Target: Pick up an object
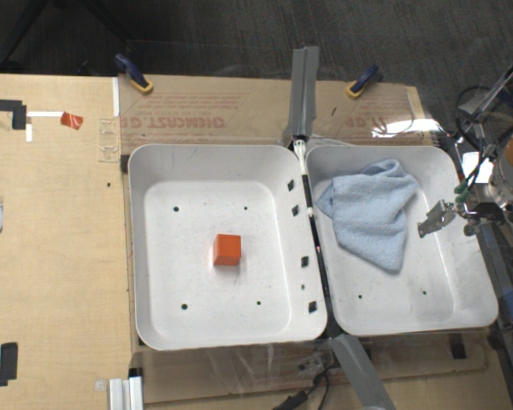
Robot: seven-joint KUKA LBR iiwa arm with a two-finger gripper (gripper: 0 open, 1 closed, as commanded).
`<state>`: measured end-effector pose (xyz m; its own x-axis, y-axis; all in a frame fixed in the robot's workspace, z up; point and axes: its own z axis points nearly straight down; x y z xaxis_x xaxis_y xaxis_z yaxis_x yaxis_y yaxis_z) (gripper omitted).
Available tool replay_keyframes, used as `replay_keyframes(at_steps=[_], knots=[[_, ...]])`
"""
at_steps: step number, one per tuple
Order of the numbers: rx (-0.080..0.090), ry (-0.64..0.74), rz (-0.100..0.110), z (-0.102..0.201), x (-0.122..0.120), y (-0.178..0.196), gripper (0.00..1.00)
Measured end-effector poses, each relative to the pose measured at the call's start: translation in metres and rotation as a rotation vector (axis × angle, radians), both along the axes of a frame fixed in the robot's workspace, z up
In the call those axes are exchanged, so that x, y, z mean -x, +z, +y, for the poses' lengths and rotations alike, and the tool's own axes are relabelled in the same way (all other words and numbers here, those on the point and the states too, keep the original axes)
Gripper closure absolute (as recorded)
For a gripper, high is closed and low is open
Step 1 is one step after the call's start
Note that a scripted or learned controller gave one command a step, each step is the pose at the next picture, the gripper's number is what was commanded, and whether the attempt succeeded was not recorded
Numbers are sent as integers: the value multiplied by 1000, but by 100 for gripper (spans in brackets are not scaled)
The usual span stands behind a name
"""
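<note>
An orange block (227, 250) sits near the middle of the left bin (154, 314). To the right of the block, in the right bin (462, 310), lies a crumpled blue cloth (374, 212). Beyond it the gripper (436, 219) hangs, whether open or closed I cannot tell

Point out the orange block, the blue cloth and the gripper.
Orange block (227, 250), camera view, its top face.
Blue cloth (372, 212), camera view, middle of the crumpled fabric.
Gripper (433, 221), camera view, at its fingertips.
</note>
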<state>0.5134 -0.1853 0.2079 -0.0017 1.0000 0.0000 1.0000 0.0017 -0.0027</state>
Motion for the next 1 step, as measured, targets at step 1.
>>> replay_keyframes(at_steps=[1], knots=[[-1, 90, 0, 35, 37, -111, 0]])
